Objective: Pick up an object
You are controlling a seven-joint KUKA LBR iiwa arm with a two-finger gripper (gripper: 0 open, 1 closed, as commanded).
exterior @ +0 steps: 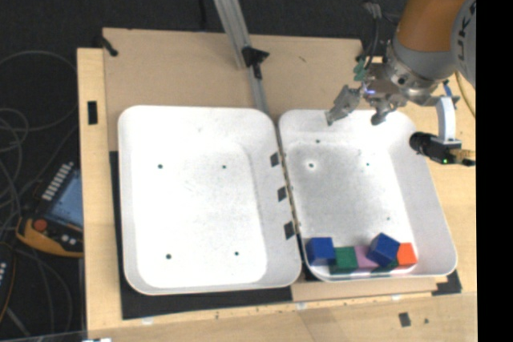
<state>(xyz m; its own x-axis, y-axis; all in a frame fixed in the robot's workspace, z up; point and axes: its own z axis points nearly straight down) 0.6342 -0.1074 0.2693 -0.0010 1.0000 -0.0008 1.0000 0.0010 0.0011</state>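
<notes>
Several small blocks lie along the near edge of the right bin (361,172): a blue block (320,248), a green block (345,258), a pale purple block (366,258), a second blue block (385,247) and an orange block (406,254). My gripper (357,114) hangs over the far edge of the right bin, well away from the blocks. Its two fingers stand spread apart with nothing between them.
The left bin (200,196) sits beside the right one, with black clips (282,192) along the seam between them. A grey metal rail (232,16) slants down from the top to the bins' far edge. Cables and a teach pendant (56,208) lie off the bench at left.
</notes>
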